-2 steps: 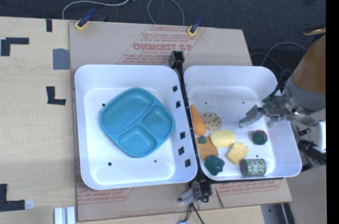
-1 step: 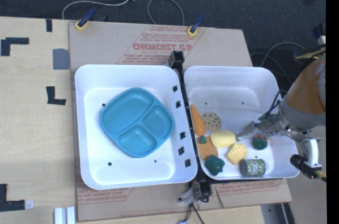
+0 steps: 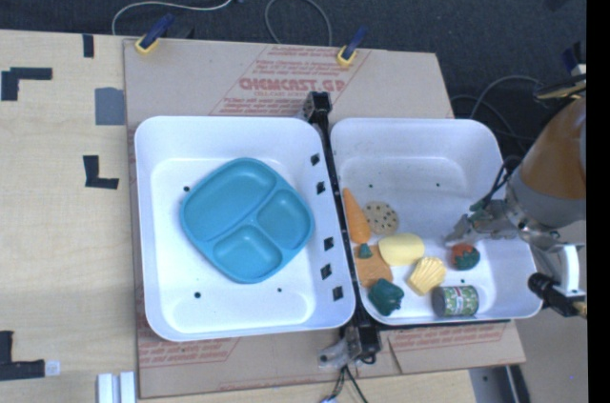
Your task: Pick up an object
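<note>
**Gripper down at the right bin's edge, no catch yet to be seen**

In the left bin (image 3: 157, 201) lies a blue divided tray (image 3: 248, 218), set at a slant and well apart from everything else. It plays no part that I can judge in the step in hand.

Across the shared wall, the right bin (image 3: 419, 139) holds the candidates. Against its left wall lies an orange carrot-shaped piece (image 3: 355, 218), with a round speckled cookie (image 3: 382, 218) just beside it on the right. Nearer the camera sit a pale yellow lemon-like piece (image 3: 401, 249), a yellow ridged piece (image 3: 427, 274), a dark teal piece (image 3: 385, 296) and a small can with a green label (image 3: 457, 300) lying on its side close to the near wall.

Further right, a small red and green piece (image 3: 463, 255) rests on the bin floor, and the gripper (image 3: 474, 225) sits just beside and above it, hanging from the grey arm with its orange band (image 3: 558, 165). Whether the pincer is apart or together cannot be told here; nothing is plainly seen between it.

My judgement is that this is the approach or closing stage of a pick, with the red and green piece the likeliest target. The next move calls for settling squarely over that piece, closing on it, then lifting straight up clear of the right wall.
</note>
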`<state>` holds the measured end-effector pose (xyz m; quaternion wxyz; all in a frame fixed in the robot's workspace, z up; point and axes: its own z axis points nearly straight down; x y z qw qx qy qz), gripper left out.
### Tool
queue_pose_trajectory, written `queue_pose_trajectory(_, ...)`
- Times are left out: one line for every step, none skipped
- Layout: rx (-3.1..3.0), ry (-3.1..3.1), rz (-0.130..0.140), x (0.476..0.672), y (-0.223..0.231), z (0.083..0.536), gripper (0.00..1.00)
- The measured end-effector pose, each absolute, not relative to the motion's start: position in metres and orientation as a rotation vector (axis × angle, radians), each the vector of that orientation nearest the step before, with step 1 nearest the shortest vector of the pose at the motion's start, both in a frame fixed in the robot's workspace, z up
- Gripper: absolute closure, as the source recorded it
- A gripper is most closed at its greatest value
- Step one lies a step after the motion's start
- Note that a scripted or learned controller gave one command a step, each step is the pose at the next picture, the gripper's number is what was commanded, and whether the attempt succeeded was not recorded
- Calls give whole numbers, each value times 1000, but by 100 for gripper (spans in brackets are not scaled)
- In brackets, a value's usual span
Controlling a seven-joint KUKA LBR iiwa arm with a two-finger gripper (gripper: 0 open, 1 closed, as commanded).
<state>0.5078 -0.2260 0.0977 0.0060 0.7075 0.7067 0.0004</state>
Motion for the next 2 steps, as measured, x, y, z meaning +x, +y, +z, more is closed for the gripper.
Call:
queue_pose_trajectory(2220,2227,1,483,-180,136,100)
queue_pose_trajectory(2220,2227,-1,484,-142,136,100)
